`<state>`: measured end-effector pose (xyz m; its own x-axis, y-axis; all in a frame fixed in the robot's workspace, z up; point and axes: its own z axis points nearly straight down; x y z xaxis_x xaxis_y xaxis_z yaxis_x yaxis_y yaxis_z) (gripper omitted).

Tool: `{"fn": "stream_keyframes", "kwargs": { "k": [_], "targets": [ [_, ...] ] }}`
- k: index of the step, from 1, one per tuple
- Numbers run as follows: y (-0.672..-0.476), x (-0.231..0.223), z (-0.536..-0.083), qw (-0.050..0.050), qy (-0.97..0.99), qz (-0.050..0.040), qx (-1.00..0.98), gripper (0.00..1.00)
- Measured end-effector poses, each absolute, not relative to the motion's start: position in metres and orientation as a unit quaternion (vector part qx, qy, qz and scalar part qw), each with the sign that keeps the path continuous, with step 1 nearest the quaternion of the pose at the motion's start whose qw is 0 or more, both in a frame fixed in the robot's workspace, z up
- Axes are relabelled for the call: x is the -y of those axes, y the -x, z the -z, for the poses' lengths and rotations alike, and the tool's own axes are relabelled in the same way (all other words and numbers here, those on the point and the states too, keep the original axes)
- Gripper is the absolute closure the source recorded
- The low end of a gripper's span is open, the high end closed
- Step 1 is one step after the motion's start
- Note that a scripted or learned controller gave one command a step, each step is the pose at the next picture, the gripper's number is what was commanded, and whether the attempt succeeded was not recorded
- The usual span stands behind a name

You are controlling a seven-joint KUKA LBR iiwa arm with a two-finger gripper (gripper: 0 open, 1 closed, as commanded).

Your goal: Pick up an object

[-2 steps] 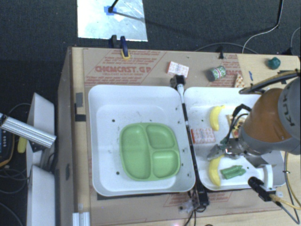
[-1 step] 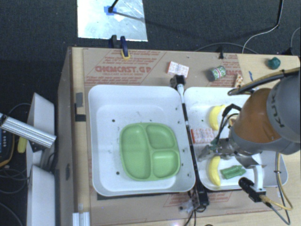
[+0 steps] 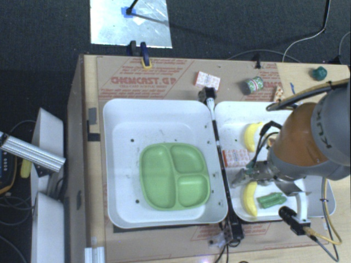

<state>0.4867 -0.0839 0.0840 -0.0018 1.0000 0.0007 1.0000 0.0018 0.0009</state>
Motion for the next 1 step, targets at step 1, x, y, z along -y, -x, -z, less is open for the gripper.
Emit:
{"fn": "stream_keyframes", "kwargs": {
  "k": [1],
  "targets": [
    [-0.5218,0.0840,-0.0845,0.001,-0.706,-0.0007,-0.708,0.00]
  ]
}}
